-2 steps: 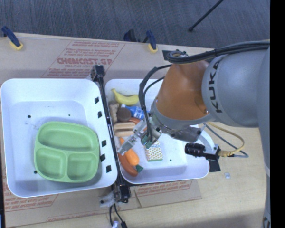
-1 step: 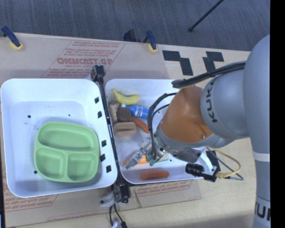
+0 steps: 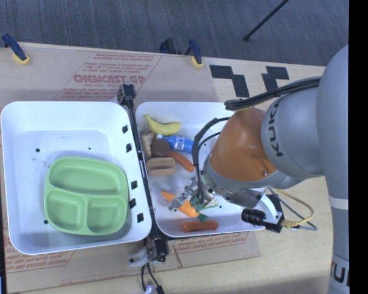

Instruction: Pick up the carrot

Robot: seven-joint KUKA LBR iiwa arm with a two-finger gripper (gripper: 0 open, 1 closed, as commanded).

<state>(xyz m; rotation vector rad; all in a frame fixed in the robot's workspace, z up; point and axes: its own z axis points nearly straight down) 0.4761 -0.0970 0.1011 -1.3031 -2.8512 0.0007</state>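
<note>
Cardboard-covered, the surface [image 3: 190,72] carries two shallow white bins side by side, with dark grey carpet beyond its far edge. In the left bin [image 3: 24,121] lies a green divided plate [image 3: 84,196]. The right bin [image 3: 190,110] holds a scatter of toy food: a yellow banana [image 3: 162,126] near its far wall, a blue bottle [image 3: 179,144] just below that, a brown piece [image 3: 160,146] beside the bottle, a tan block [image 3: 161,166] under it, and a red-orange sausage-like piece [image 3: 200,226] near the bin's front wall.

The arm [image 3: 294,136] reaches in from the right, its orange band over the bin's right half. The hand [image 3: 195,202] is down low in the near part of the right bin. The carrot [image 3: 185,210], small and orange with a bit of green at one end, lies right at the hand's tips, touching or very nearly touching them, slightly to their left and toward the front. Another orange piece [image 3: 167,196] sits just to the left of it, and a longer orange-red piece [image 3: 183,160] lies farther back.

How wide the hand stands cannot be told; its tips blur together with the carrot and the metal parts around them, and nothing is clearly shown gripped between them.
</note>
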